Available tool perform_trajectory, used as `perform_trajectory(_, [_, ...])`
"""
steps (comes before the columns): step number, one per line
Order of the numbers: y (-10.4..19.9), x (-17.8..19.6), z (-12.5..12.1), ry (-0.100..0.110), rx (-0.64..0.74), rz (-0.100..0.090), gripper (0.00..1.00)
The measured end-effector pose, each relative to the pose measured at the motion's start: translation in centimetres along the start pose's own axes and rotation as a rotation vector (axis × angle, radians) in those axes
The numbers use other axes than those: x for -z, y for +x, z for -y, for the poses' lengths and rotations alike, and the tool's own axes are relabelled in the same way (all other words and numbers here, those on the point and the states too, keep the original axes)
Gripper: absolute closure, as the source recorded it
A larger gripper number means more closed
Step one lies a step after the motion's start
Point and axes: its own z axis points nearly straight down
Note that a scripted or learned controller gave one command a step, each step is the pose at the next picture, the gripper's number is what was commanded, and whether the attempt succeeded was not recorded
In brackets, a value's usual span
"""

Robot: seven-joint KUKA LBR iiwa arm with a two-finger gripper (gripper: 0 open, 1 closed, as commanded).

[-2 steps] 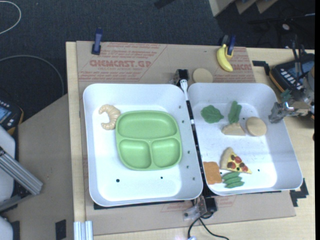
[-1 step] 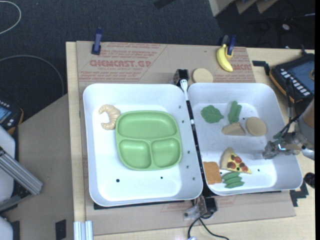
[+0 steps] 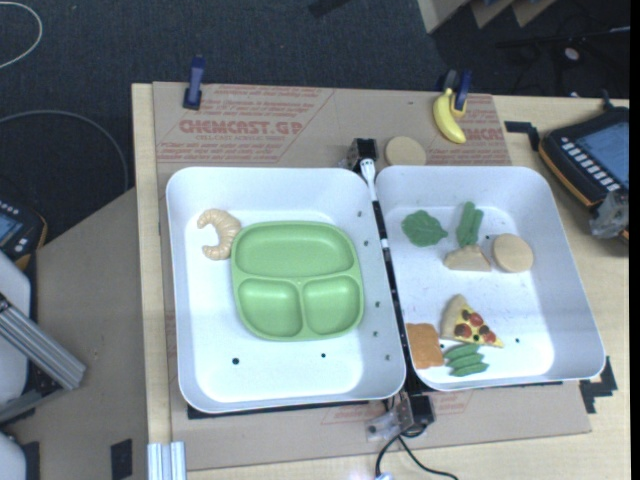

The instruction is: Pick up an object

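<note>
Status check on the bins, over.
Left bin: green tray, croissant. Right bin: pizza slice, broccoli, cookie. All toys untouched.

Open white floor along the near and left parts of the left bin (image 3: 200, 368), around the green divided plate (image 3: 297, 278) in its middle. Croissant (image 3: 219, 233) just beside the plate's far-left corner, narrowing that gap. Right bin (image 3: 560, 268) more crowded: broccoli (image 3: 424, 229), green pod (image 3: 468, 222), wedge (image 3: 467, 259) and round biscuit (image 3: 513, 253) clustered far; pizza slice (image 3: 467, 323), cracker (image 3: 424, 344) and pea pods (image 3: 464, 359) packed near. Clear strip between the clusters.
</note>
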Motion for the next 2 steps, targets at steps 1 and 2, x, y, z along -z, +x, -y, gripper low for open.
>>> perform_trajectory(1, [0.4,-11.5,-6.0,0.029,0.0,-0.014,1.0])
perform_trajectory(2, [1.4,-22.9,0.4,0.028,-0.007,-0.012,1.0])
